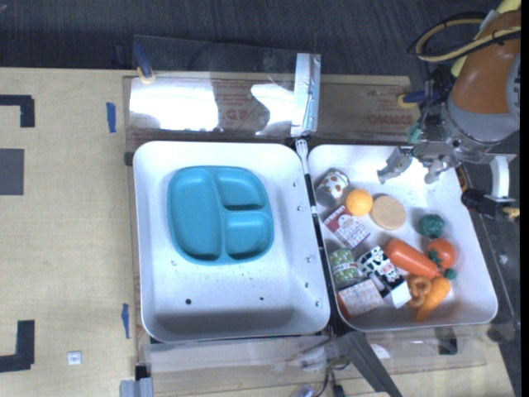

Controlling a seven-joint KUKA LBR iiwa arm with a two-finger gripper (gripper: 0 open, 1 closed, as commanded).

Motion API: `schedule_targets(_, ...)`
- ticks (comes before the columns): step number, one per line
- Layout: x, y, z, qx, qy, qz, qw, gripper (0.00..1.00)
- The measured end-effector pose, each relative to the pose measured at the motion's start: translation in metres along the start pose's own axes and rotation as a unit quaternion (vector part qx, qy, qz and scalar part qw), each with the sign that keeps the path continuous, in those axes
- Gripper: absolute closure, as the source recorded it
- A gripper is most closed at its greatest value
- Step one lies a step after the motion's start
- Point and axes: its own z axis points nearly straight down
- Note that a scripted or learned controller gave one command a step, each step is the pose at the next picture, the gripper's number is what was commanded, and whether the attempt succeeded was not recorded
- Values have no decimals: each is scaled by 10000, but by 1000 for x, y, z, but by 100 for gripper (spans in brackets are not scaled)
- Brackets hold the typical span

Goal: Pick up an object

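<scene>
Open fingers [416, 168] over right bin [483, 259] — nothing btwn them

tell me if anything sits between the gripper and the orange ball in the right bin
Nothing visible does. The gripper hangs open over bare white floor of the right bin, and the orange ball lies lower-left of it.

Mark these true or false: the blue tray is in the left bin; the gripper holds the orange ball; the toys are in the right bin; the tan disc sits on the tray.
1. The blue tray lies in the left bin: true.
2. The gripper holds the orange ball: false, the ball lies in the bin, apart from it.
3. The toys lie in the right bin: true.
4. The tan disc sits on the tray: false, it is in the right bin.
</scene>
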Motion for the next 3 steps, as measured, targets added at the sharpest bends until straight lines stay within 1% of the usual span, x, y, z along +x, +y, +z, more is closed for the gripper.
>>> schedule_targets(1, -32, -88, 54, 19, -1, 705, 9975, 0)
schedule_targets(2, -53, -63, 94, -13, 46, 1474, 9891, 0)
schedule_targets(3, -27, -64, 67, -18, 3, 1511, 9885, 0)
